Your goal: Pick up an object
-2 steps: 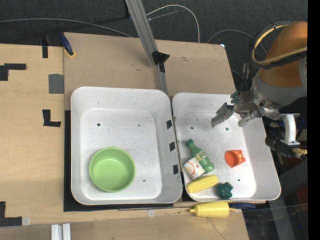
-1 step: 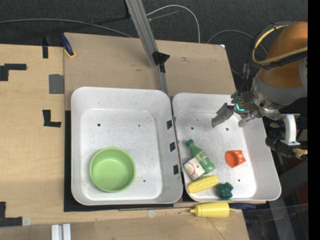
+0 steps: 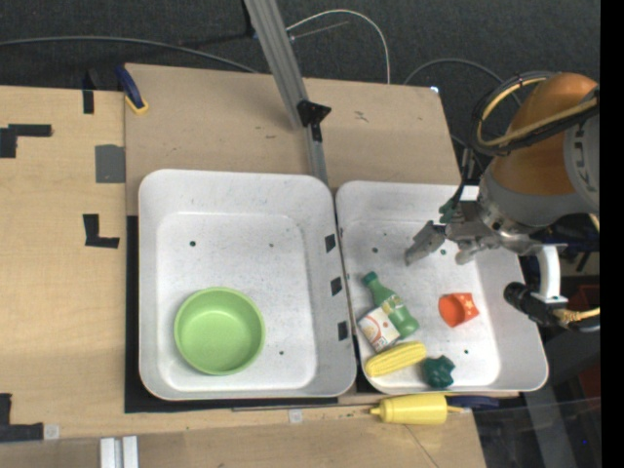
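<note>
Bench with two white bins; gripper (image 3: 444,247) seen above the right bin (image 3: 390,203), jaws spread, nothing gripped.
All places are given from the green bottle (image 3: 387,302) in the right bin: a can (image 3: 376,331) is seen touching its lower left, a corn cob (image 3: 394,359) just below, a dark green piece (image 3: 438,370) lower right, an orange piece (image 3: 457,308) right, the gripper upper right and apart. A green bowl (image 3: 219,331) is seen left, in the left bin (image 3: 234,188). A yellow bottle (image 3: 413,409) is seen below, outside the bins.

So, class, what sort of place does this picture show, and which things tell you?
Probably a robotics lab bench for picking tests: a grey-and-orange robot arm over two white bins, toy items like the corn cob, loose cables.
</note>
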`<act>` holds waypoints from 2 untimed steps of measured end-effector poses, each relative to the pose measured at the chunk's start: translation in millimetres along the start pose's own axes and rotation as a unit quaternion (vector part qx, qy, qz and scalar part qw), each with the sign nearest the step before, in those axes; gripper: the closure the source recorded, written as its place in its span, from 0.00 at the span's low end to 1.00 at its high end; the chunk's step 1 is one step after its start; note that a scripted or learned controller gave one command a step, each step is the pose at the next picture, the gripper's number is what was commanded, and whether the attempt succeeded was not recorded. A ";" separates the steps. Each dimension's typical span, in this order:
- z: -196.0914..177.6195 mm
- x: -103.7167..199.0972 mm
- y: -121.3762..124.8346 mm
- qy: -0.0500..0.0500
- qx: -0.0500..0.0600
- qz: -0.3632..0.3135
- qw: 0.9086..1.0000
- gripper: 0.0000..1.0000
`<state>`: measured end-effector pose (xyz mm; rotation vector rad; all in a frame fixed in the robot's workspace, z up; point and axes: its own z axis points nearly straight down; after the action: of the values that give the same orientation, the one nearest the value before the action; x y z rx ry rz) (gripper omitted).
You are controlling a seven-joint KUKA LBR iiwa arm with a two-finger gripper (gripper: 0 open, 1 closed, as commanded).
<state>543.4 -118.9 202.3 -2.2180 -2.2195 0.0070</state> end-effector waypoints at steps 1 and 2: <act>49.8 10.1 -0.7 0.001 0.001 0.000 1.000 0.00; 105.9 6.0 3.1 -0.001 -0.010 0.001 1.000 0.00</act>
<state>545.9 -112.9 96.4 -2.2313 -2.2275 -0.0127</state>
